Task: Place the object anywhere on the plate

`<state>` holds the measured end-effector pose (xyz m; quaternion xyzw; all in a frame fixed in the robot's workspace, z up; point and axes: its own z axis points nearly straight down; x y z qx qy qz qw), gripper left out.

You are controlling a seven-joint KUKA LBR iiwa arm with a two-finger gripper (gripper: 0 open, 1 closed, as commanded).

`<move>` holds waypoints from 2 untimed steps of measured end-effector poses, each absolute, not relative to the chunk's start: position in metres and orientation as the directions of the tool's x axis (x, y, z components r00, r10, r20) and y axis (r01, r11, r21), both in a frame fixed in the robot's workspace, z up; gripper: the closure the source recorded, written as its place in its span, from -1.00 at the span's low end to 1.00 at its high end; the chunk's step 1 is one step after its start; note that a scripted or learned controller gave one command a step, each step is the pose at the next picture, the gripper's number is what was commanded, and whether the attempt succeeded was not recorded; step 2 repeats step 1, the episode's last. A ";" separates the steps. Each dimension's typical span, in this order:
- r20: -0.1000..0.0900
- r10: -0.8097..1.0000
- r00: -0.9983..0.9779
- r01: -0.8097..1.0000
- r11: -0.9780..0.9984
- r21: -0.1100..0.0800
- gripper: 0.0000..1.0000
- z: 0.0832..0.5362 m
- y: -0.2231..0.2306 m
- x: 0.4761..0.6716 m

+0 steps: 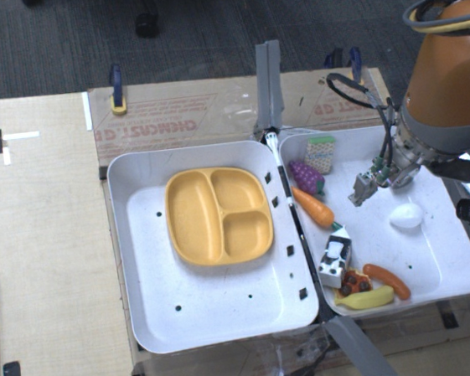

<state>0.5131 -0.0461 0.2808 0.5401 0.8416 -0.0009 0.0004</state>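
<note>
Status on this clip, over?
Gripper over right bin, nothing between its fingers. Yellow divided plate in left bin, bare. Toys unpicked.

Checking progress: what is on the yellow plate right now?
Nothing lies on the yellow plate; all three compartments show bare. It covers the left bin's floor beneath.

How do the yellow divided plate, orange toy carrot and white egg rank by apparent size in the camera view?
1. Yellow divided plastic plate, clearly largest.
2. Orange toy carrot.
3. White egg, slightly smaller.
</note>
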 end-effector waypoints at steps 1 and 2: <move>-0.001 0.909 -0.417 0.909 0.417 -0.001 -1.00 0.281 -0.046 0.513; -0.001 0.909 -0.417 0.909 0.417 -0.001 -1.00 0.281 -0.046 0.513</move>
